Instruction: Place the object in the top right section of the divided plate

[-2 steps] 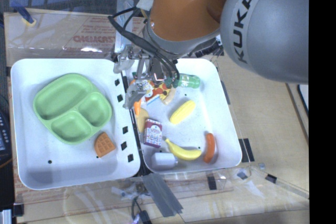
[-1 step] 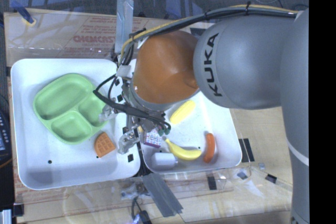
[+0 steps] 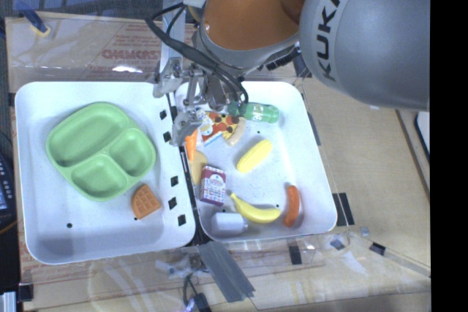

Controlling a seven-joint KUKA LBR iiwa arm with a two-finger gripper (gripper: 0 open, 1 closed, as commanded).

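Two shallow white bins side by side: left bin (image 3: 36, 230), right bin (image 3: 311, 157).

In the left bin: one green divided plate (image 3: 100, 150), one waffle (image 3: 145, 202).

In the right bin: one banana (image 3: 256, 210), one yellow lemon-like piece (image 3: 254, 156), one sausage (image 3: 292, 204), one green bottle (image 3: 259, 112), one carrot (image 3: 191, 147), one small red carton (image 3: 213, 185), one white block (image 3: 228, 222).

My divided plate (image 3: 101, 150) is pale green, round-cornered, with three hollows: one large and two smaller; it lies flat in the left bin, turned at a slant, toward that bin's upper left; which object I am to place, I cannot tell from the heap in the right bin.
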